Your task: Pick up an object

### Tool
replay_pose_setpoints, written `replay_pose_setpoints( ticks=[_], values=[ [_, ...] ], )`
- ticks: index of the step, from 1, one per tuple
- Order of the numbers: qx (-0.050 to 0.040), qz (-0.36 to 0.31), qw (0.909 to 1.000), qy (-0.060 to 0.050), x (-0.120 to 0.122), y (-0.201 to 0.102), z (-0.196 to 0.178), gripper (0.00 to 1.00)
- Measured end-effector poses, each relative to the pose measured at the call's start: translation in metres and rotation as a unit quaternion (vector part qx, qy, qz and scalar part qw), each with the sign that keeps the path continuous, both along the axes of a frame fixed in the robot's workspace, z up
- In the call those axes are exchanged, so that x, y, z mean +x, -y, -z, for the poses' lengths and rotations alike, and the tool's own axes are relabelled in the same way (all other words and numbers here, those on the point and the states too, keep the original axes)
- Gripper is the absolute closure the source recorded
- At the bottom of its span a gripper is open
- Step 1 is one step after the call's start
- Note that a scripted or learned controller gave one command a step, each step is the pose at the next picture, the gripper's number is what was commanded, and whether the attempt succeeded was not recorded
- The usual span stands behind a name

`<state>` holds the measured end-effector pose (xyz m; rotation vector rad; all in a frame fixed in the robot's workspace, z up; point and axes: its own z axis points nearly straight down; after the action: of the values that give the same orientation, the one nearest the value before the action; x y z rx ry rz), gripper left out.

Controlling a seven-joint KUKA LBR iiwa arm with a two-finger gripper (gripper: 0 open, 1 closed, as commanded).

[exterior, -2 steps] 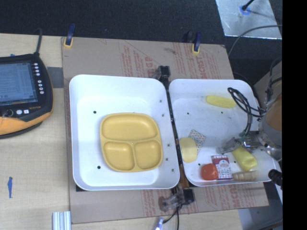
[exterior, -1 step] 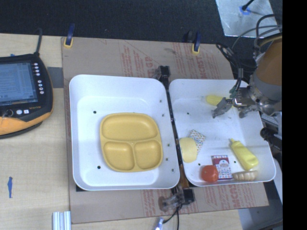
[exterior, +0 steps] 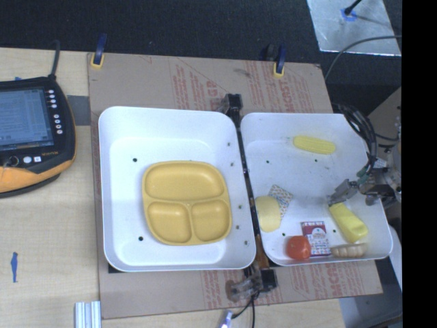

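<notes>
One gripper (exterior: 341,194), seemingly empty, half cut off beside yellow block (exterior: 348,223).

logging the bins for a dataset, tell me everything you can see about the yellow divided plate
The yellow divided plate is a pale yellow tray with rounded corners, and it looks like moulded plastic. It has three compartments: one wide section across the far side and two smaller ones side by side nearer the camera. All three look bare. It lies flat and right side up on the floor of the left bin, roughly centred, turned slightly askew to the bin's walls and clear of them. Nothing else touches it.
</notes>
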<state>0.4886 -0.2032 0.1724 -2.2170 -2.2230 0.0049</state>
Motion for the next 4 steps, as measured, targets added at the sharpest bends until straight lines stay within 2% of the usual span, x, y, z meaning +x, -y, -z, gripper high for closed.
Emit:
replay_pose_setpoints(
  ticks=[1, 2, 3, 4],
  values=[
    [0.0005, -0.001, 1.0000, 0.000, -0.002, 0.008, 0.081, 0.00],
    [0.0010, -0.002, 1.0000, 0.001, 0.055, -0.086, -0.001, 0.00],
    [0.0005, 0.001, 1.0000, 0.000, 0.022, 0.004, 0.022, 0.00],
    [0.0005, -0.001, 1.0000, 0.000, -0.001, 0.009, 0.031, 0.00]
  ],
)
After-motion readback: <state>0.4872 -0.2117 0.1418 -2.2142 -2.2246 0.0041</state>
